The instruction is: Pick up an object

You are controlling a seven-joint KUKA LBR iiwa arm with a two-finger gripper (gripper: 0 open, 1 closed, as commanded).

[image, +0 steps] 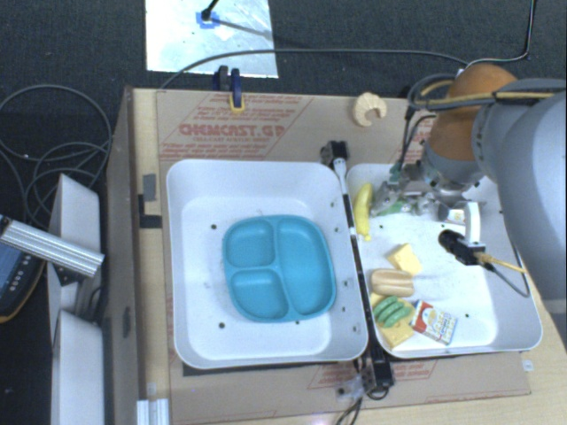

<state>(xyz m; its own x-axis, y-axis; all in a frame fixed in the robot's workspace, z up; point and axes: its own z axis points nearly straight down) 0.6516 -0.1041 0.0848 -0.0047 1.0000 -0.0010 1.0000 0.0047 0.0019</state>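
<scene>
Blue divided plate (278, 266) in left bin (199, 193); banana (362, 211) in right bin (514, 326).

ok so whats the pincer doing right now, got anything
Pincer: down at the far end of the right bin, beside the banana; whether it grips anything cannot be told.

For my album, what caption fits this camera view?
Grey arm's gripper hovers over toy food in the right white bin; blue divided plate sits left.
</scene>
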